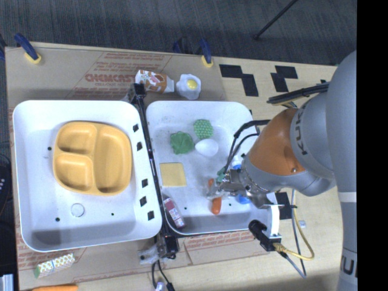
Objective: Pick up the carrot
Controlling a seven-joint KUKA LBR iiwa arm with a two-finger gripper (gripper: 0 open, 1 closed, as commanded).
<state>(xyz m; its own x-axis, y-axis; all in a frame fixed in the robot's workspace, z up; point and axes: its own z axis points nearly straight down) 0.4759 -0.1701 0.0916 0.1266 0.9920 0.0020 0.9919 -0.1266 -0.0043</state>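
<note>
The bench holds 2 shallow white bins side by side, and the arm (291,150) reaches in from the right, its grey body and orange band covering much of the right bin's (242,111) right wall and near corner. The gripper (219,190) sits low over the near part of that bin, and its tip is a small dark cluster tangled with cables; whether the jaws stand apart or together cannot be told at this size and slant. The carrot (216,207) lies on the bin floor just below the gripper tip, a short orange piece near the front wall; whether the gripper touches it is not clear, and nothing shows it lifted. Another small orange speck beside the tip is too small to identify. Further back in the same bin lie a dark green leafy item (181,142), a lighter green bumpy item (203,128) and a white egg (207,147), the egg touching or nearly touching the leafy one. A yellow square slice (173,174) lies near the left wall, and a small reddish packet (173,212) sits in the near left corner, partly blurred. The left bin (24,180) carries a yellow divided plate (93,157) with 3 compartments. Behind the bins, on the cardboard (115,71), stand a small carton (151,81) and a white cup with yellow inside (189,86).
</note>
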